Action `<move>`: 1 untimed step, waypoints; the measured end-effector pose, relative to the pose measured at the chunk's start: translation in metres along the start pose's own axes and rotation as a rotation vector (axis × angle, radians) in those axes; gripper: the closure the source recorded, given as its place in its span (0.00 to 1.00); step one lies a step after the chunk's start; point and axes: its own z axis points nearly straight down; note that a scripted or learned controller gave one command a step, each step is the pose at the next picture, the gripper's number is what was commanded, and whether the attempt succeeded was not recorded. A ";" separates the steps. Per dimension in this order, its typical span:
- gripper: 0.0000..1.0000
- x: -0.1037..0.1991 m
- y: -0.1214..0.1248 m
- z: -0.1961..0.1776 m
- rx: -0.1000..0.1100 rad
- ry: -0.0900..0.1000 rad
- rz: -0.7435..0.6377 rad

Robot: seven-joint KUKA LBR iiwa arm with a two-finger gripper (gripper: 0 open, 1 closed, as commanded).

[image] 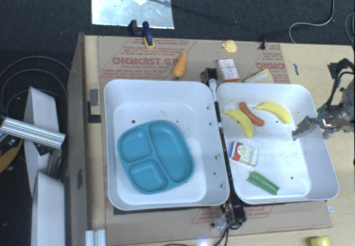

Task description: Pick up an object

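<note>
The gripper (302, 127) hangs at the right bin's (321, 184) three o'clock edge, whether parted or closed I cannot tell, holding nothing, so it must next reach toward the bananas (274, 111) at eleven o'clock.

cardboard sheet (138, 56) | red print "CHEMCAST.G…" | repeated at right, partly legible

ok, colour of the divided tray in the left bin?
Light blue; the divided tray shows clearly in the camera view.
</note>
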 end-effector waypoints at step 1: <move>0.00 0.040 0.051 0.073 0.000 0.001 -0.006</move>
